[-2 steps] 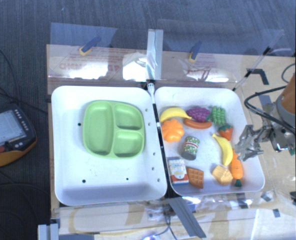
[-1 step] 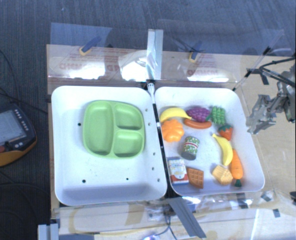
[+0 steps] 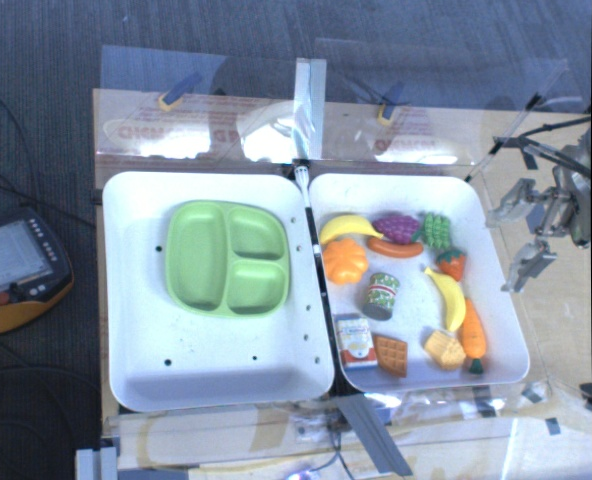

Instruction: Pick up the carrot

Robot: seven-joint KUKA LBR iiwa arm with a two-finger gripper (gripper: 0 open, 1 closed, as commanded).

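Hovering right of the bin (image 3: 496, 258), jaws (image 3: 536, 230) seemingly open, empty; carrot (image 3: 473, 333) inside.

A robotics lab. Two white bins (image 3: 126, 298) sit on a taped bench (image 3: 566, 368) over grey carpet (image 3: 276, 8). Cables (image 3: 6, 368) and a teach pendant (image 3: 18, 268) lie alongside.

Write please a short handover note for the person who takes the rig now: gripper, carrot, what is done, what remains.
Gripper: open, holding nothing, outside the right bin, past its right wall.
Carrot: lies in the right bin near its right front corner, beside a banana and touching a cheese wedge.
Green tray: in the left bin.
Done: nothing yet; carrot not grasped.
Left: move over the carrot, descend, grasp, lift.
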